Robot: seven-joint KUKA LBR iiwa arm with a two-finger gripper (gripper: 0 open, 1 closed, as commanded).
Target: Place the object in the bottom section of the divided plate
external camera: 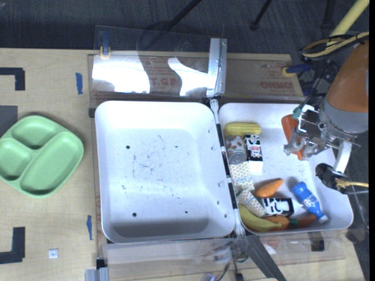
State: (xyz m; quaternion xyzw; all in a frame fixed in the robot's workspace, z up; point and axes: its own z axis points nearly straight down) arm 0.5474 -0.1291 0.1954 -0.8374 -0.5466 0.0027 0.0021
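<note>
A green divided plate (38, 155) is seen near the left edge of the desk (58, 69), well apart from both bins. Its large section lies toward the lower right, with two smaller sections along its upper left.

The left bin (158, 168) is placed at the middle of the desk. The right bin (343, 212) is set just beside it, and the objects are gathered along its left and lower walls: a yellow item (242, 128) at the top, a can (236, 151) and a black-and-white carton (254, 148) below it, then an orange piece (269, 187), a banana (258, 221) and a blue bottle (307, 199) near the lower right corner.

The gripper (302, 145) is held over the upper right part of the right bin. An orange-red object (289, 127) is seen against it, but whether it lies between the fingers cannot be told, nor can their spread.
</note>
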